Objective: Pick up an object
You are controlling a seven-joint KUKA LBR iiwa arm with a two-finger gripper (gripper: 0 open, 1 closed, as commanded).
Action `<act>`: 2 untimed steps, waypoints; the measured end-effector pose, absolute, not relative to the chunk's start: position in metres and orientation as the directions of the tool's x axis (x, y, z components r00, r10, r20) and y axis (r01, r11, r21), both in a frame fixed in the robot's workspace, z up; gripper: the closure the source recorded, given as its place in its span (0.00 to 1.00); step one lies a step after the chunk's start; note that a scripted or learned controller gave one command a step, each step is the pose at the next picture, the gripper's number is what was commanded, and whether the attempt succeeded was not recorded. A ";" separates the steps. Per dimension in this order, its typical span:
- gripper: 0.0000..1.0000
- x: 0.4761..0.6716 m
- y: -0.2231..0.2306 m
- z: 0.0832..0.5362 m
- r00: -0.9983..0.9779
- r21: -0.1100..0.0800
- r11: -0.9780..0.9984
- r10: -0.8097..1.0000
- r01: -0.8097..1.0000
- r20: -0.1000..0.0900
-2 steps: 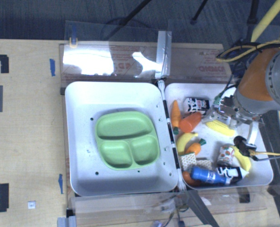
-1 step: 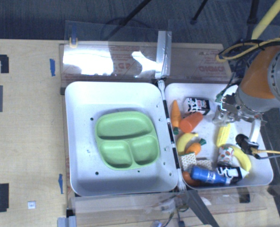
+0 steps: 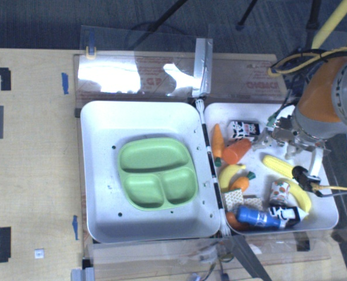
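My gripper [image 3: 302,158] hangs over the right part of the right bin [image 3: 328,218], its fingers apart and nothing seen held between them. Just below it lies a yellow banana [image 3: 281,167], curving down toward the bin's front right. To the gripper's left are a black-and-white cow-patterned item [image 3: 244,129], an orange carrot [image 3: 217,140] and an orange-red item [image 3: 238,151]. A blue bottle [image 3: 259,216] lies along the front wall, with a small can [image 3: 280,189] above it. The arm's orange band [image 3: 324,92] is at the right.
The left bin [image 3: 97,157] holds a green divided plate [image 3: 157,171]. A yellow item [image 3: 230,174], a small orange item [image 3: 241,184] and a checkered item [image 3: 234,199] crowd the right bin's left side. A clear panel [image 3: 138,69] stands behind the bins. Cables run at the right.
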State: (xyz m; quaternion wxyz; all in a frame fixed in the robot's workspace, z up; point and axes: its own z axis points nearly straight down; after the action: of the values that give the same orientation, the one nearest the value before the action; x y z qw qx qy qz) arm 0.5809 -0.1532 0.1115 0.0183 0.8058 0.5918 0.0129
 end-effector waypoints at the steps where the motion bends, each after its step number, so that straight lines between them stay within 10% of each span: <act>1: 0.00 0.542 -0.192 0.086 0.092 0.001 -0.092 0.996 0.996 0.001; 2: 1.00 0.543 -0.192 0.097 0.095 0.005 -0.095 0.996 0.995 0.000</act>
State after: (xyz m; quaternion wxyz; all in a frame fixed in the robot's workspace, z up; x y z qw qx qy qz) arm 0.5433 -0.1922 0.0968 0.0018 0.7398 0.6728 0.0019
